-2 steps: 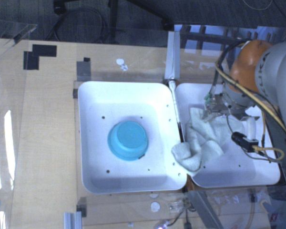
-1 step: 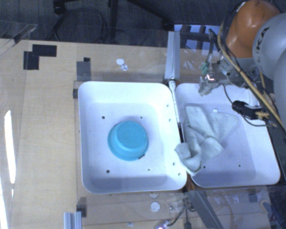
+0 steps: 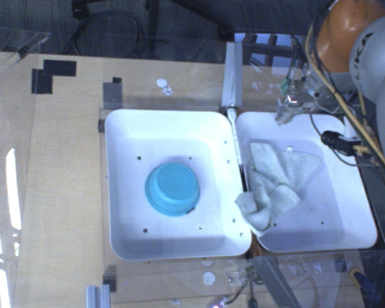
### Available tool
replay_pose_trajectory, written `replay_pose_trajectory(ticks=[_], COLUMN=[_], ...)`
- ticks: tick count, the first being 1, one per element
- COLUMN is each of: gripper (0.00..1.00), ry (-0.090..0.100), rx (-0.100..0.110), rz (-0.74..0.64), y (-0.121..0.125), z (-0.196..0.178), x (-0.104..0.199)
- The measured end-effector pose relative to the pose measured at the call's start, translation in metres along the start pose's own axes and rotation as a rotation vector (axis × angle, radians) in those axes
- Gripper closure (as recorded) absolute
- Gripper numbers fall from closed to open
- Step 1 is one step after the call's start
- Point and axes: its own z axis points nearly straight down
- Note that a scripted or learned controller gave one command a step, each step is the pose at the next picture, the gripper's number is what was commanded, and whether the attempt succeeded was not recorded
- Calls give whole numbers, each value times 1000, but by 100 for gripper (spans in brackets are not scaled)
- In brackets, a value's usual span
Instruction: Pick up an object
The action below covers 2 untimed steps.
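A crumpled white cloth towel (image 3: pixel 276 181) lies in the right white plastic bin (image 3: pixel 353 233), its bunched lower corner draped against the wall beside the left white bin (image 3: pixel 125 172), where a round blue plastic bowl (image 3: pixel 172 188) sits upside down near the middle. The towel looks light and limp, so a raised fold should pinch easily, while the bowl seems stiff and smooth, graspable mainly at its rim. The gripper (image 3: pixel 287 111) hangs above the right bin's far edge on the wooden bench (image 3: pixel 58 191), holding nothing, its opening too unclear to judge.
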Motion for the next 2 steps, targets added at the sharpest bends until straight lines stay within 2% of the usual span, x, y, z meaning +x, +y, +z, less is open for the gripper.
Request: replay_pose_trajectory(ticks=[1, 2], gripper=[100, 100], ry=[-1, -1], rx=[0, 0], rz=[-5, 9], y=[0, -2], z=[-2, 0], x=[1, -16])
